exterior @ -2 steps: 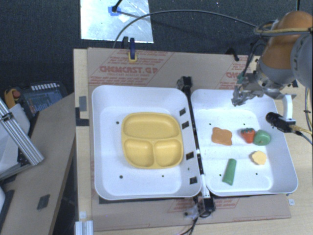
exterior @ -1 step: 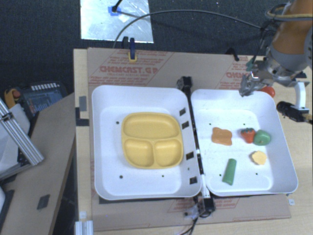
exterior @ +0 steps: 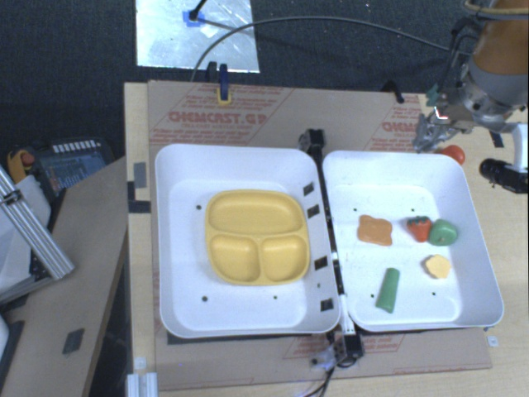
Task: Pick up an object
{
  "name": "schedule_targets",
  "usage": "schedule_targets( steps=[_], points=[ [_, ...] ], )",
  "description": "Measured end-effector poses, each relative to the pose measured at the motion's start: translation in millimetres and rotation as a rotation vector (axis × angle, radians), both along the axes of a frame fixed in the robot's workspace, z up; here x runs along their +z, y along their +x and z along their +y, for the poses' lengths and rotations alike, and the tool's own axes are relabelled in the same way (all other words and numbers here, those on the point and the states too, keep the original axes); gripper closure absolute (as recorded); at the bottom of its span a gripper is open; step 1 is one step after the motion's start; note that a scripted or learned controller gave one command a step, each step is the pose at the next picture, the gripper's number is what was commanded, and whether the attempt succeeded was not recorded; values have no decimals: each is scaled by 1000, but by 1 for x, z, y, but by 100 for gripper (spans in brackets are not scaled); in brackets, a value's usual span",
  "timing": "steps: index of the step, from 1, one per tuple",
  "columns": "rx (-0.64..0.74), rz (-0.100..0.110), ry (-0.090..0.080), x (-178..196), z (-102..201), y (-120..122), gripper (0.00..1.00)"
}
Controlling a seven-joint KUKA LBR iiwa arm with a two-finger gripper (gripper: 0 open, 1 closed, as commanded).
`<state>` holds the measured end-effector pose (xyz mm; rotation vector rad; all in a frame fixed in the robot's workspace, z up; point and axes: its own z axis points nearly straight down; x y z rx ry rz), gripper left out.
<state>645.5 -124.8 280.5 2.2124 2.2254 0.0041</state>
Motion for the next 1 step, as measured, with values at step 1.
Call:
schedule_targets(
  steps=[1],
  points=[
    [3, 2, 1, -13, 60, 10, 100]
  ],
)
